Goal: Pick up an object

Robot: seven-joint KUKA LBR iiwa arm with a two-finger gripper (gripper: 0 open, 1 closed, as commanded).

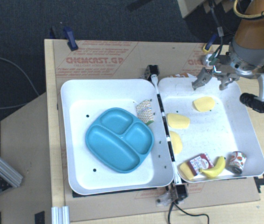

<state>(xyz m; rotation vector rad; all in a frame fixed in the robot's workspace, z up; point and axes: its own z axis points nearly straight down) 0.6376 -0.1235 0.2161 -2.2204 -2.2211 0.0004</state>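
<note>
My gripper [212, 83] hangs over the far edge of the right bin [248, 125], its two fingers spread open with nothing between them. Just below it lies a yellow lemon-like piece [204, 104]. Two more yellow pieces [178, 121] [175, 143] lie along the bin's left side. At the near edge sit a red packet [199, 163], a small banana [215, 168] and a little can [237, 161] on its side.
The left bin [76, 106] holds a blue divided plate [119, 139] and a small patterned object [144, 110] by the dividing wall. A black clamp [151, 71] sits at the far end of the seam between the bins. Cardboard [99, 57] lies beneath both.
</note>
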